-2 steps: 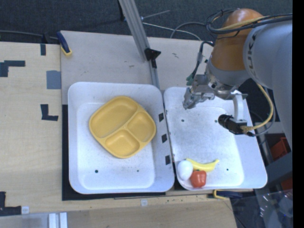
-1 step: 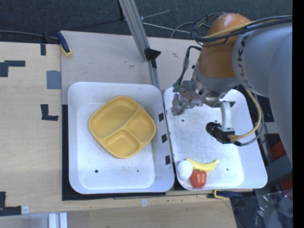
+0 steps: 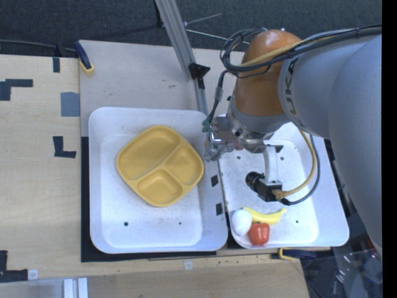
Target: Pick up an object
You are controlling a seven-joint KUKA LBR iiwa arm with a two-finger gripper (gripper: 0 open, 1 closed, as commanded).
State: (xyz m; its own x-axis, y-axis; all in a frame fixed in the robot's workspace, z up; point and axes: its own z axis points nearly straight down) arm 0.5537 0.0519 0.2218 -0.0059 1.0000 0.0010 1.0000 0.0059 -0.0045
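Banana (image 3: pixel 268 216), red fruit (image 3: pixel 259 233) and white ball (image 3: pixel 239 222) bunched in the right bin's (image 3: pixel 310 225) front corner, next to the left bin (image 3: pixel 99 185).
Banana lies across the other two, all touching. Yellow divided plate (image 3: pixel 160 164) sits mid left bin. Pincer (image 3: pixel 214 140) hangs over the strip where the bins meet, apart from the trio; spread or pressed together, I cannot tell.

The arm (image 3: pixel 335 85) hides the right bin's (image 3: pixel 301 225) far end.
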